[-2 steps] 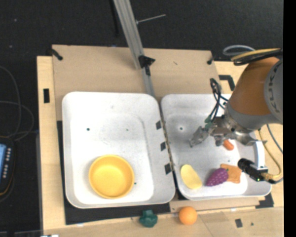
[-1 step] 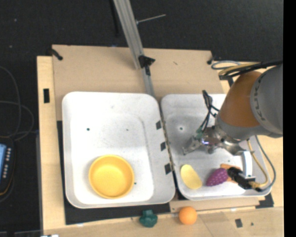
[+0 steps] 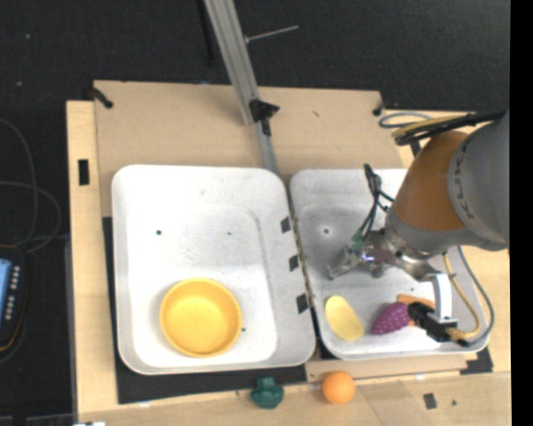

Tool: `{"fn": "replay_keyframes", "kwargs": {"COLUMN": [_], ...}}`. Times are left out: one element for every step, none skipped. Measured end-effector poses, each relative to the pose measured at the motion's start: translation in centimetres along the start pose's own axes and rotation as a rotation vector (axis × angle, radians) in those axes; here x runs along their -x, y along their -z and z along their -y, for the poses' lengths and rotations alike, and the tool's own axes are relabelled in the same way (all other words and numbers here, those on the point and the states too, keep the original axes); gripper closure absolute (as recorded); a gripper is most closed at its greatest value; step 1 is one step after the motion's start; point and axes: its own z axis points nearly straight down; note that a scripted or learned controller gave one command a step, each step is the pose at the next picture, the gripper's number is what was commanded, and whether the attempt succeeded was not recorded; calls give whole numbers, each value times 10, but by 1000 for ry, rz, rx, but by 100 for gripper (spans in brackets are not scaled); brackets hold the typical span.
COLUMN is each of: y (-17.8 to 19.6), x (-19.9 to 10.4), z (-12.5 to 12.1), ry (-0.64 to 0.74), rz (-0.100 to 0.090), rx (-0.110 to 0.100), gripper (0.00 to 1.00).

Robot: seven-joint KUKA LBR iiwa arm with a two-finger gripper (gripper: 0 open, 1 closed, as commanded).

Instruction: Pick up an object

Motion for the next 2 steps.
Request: {"fn": "replay_keyframes", "kwargs": {"y": [12,70], "x": [1,-3], "z": [-2,-12], "ry": [-3,5], "rz": [-1,1], "rx": [5,9], "gripper": [100,100]}}
